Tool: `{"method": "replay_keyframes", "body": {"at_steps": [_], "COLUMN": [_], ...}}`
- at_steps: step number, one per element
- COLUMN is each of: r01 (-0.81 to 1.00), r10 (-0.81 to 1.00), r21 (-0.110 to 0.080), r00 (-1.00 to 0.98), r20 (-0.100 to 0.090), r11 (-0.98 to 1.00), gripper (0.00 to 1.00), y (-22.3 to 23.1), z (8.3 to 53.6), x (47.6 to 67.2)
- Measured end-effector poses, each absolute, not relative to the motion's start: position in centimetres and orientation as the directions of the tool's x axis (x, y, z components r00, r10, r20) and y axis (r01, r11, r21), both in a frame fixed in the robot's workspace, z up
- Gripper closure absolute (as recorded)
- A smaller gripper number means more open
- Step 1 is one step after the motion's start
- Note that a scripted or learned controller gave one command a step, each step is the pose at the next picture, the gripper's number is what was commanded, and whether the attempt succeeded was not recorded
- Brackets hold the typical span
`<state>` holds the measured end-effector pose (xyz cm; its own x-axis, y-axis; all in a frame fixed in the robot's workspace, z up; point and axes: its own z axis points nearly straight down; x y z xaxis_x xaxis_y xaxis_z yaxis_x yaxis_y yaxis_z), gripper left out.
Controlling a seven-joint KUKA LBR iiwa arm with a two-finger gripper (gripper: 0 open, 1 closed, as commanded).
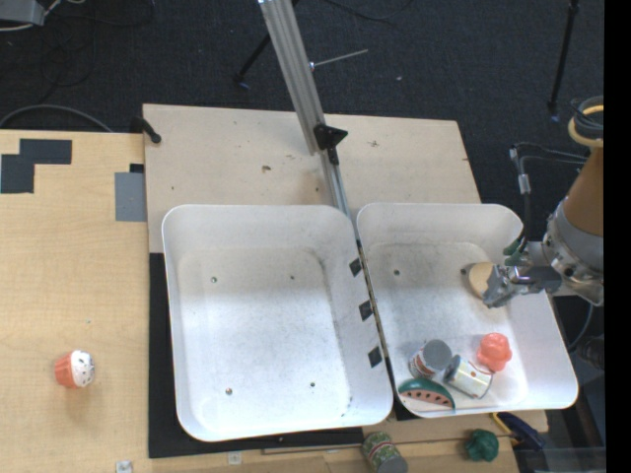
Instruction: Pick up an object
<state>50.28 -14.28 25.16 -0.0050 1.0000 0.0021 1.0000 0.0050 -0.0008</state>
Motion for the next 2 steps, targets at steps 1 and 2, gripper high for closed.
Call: {"method": "replay_keyframes", "body": {"at_steps": [1,2], "r01": [1.0,1.0], "r10": [1.0,1.0], "r21": [0.0,-0.005], "r00": [-0.006,-0.005], "r20": [0.002,0.003], "r11": [0.006,0.005], "gripper": [1.0,1.0], "y": [-8.8,-3.2], "z": [25.7,24.4], "x": [51.1,50.9]}}
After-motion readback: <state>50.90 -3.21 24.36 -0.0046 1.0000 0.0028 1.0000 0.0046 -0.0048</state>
